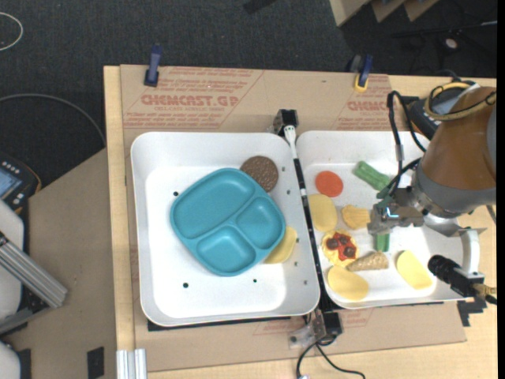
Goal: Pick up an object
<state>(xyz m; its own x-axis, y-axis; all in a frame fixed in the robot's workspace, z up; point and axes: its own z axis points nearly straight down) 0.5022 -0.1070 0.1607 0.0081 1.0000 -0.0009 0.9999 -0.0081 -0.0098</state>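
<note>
Camera view: the gripper (384, 229) is hung over the cone (369, 262) in the right bin (410, 297); whether the jaws are parted cannot be told. The cone is judged light, rigid, best pinched across its width.

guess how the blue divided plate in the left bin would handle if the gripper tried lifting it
The blue divided plate looks like rigid moulded plastic, so probably stiff and light. It's wide and shallow, so a rim pinch would likely tilt it. Its glossy surface may slip.
</note>
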